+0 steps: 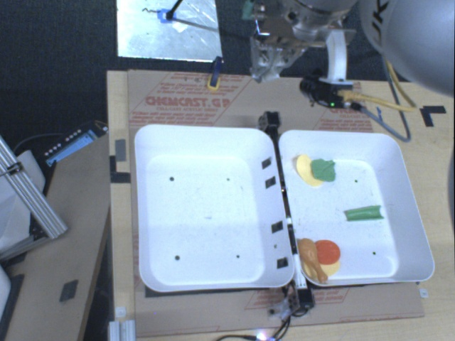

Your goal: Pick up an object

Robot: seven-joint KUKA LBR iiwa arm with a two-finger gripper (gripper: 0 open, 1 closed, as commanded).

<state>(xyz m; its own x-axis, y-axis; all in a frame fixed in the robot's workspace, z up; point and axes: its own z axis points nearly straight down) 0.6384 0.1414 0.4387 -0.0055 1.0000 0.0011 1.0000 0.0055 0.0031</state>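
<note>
My jaws (264,66) hang at 12 o'clock above the bins; open or closed, I cannot tell. Green strip (363,212) lies flat in right bin (409,190), 4 o'clock. Risk: flat strip slips, or clustered neighbours get nudged.

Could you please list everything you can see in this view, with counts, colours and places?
Bins: 2, white, side by side on the bench.
Yellow piece: 1, right bin, far left part, touching the green piece.
Green piece: 1, beside the yellow piece.
Green bar: 1, right bin, middle right.
Red disc: 1, right bin, near left corner.
Tan piece: 1, against the red disc.
Foil sheet: 1, silver, beyond the bench.
Gripper: 1, grey, above the bench's far edge.
</note>
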